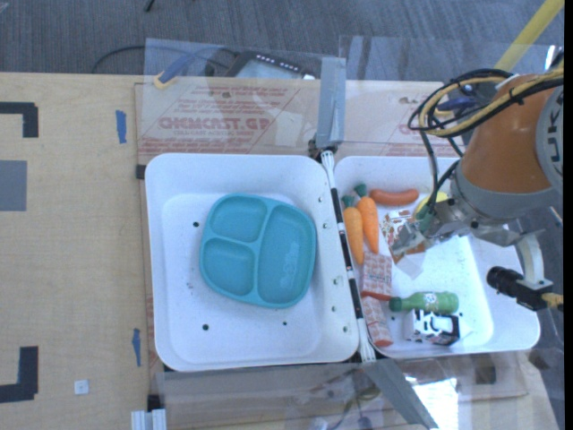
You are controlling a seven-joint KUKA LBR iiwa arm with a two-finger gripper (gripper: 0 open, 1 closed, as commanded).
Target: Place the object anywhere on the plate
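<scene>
1. Bench (63,240): tan top, w/ black marks and blue tape bits at 9 o'clock.
2. Arm (515,146): grey w/ orange band, comes in from 3 o'clock, cables looped on top at 1 o'clock.
3. Left bin (170,186): white, shallow, touching the right bin (501,316) along the centre seam.
4. Plate (260,251): teal, three compartments, sits mid left bin, nothing on it.
5. Clear sheet (224,119): red lettering, lies at 12 o'clock behind the left bin.
6. Gripper (414,236): low over the right bin, tip aimed toward 9 o'clock, near the packet (377,276). Fingers: can't tell how far apart, too cluttered; can't tell if anything's between them.
7. Packet: red/white wrapper, lies along the right bin's 9 o'clock wall, running 12 to 6.
8. Carrots (361,225): two orange, side by side, green tops toward 12, just above the packet.
9. Bottle (423,302): green, on its side, at 6 o'clock of the gripper, apart from it.
10. Black/white item (436,327): just below the bottle, toward 6 o'clock.
11. Sausage (394,195): orange-red, at right bin's 12 o'clock, beside the carrot tops.
12. All objs are in the right bin, well apart from the plate.
</scene>
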